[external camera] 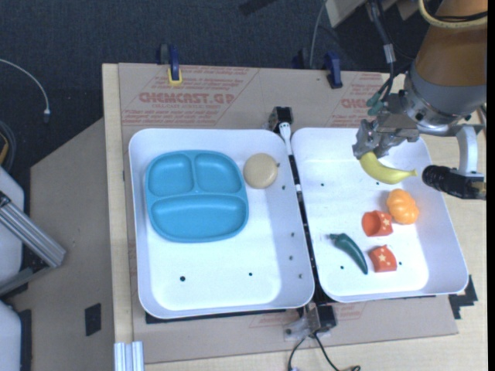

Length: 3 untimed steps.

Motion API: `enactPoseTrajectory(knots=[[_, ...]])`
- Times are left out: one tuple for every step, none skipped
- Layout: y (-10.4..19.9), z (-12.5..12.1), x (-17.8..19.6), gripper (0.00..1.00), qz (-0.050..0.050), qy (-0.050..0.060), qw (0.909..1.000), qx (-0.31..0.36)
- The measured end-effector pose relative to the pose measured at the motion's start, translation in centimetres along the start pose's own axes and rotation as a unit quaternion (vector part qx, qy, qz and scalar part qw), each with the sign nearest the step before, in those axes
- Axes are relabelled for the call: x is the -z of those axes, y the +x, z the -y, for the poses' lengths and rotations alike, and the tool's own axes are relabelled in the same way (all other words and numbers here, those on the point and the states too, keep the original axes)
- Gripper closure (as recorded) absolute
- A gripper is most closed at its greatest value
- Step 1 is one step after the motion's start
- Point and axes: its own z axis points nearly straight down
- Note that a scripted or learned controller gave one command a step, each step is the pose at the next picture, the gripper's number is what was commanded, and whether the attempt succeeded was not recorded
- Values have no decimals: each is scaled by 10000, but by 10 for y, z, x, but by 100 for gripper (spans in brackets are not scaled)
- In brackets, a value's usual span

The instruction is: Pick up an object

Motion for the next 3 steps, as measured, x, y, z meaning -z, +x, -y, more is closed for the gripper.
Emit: enactPoseTrajectory(knots=[[46, -15, -24, 100, -4, 32, 10000, -6], [99, -35, -46, 100, -2, 18, 10000, -2], [145, -45, -59, 100, -2, 11, 10000, -5]])
